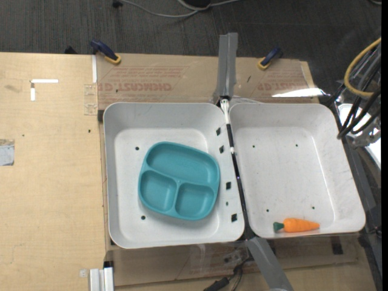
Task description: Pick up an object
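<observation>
the arm's gear sits at the right edge and how the jaws stand cannot be told, while one toy carrot (pixel 296 225) lies at the right bin's (pixel 339 139) near wall and one teal divided plate (pixel 179 180) rests in the left bin (pixel 115 138).

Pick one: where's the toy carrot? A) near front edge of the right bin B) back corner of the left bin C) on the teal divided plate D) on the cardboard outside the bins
A: the toy carrot lies on its side along the near wall of the right bin, apart from the teal divided plate, which sits in the left bin.
</observation>
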Motion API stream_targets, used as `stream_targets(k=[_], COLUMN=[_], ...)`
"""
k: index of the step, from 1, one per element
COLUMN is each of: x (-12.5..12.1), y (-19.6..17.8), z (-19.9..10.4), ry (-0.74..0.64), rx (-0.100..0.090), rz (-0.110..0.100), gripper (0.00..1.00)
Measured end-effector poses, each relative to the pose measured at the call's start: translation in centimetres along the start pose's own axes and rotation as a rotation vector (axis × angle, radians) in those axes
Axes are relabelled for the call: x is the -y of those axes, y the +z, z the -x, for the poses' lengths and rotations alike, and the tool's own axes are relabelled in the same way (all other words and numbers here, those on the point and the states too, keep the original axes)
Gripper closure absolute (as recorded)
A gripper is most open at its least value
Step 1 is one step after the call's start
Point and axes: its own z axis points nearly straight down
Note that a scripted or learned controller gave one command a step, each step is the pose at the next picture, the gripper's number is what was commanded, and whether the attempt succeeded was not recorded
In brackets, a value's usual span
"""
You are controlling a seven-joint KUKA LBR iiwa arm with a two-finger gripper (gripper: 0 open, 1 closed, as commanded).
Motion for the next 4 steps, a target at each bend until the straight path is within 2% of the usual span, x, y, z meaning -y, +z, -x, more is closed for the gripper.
stream_targets(k=[4], x=[0.00], y=[0.00], z=[0.00], ry=[0.000], rx=[0.000], rz=[0.000], gripper=[0.00])
